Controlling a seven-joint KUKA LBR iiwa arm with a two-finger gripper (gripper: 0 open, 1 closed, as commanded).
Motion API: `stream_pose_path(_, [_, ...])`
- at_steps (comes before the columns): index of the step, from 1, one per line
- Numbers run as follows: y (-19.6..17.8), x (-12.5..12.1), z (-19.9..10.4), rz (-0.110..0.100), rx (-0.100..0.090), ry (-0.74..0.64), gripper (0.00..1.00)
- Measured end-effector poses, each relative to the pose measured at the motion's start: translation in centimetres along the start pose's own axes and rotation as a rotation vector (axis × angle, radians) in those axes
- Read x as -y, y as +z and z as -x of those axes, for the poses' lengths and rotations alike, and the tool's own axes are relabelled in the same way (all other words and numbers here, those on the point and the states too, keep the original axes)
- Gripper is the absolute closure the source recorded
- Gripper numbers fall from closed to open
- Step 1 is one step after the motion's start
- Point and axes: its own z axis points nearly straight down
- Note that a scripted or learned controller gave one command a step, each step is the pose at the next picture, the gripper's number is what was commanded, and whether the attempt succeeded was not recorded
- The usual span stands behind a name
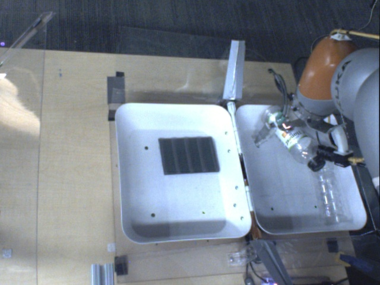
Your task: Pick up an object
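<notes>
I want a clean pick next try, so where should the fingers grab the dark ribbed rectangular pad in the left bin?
Probably by its two long edges, coming straight down. The dark ribbed rectangular pad lies flat near the middle of the left white bin, well away from the walls, so both edges look reachable; being flat, it offers little height to pinch.

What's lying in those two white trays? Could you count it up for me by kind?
Dark ribbed mat, flat in the left tray: 1
Clear plastic bottles in the right tray: 2, one with a label under the arm, one near the right wall
Total: 3
</notes>
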Motion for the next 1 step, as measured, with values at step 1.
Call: stream_pose_path(1, [-10.23,-2.96,-5.54,0.03,0.013,-0.206,1.0])
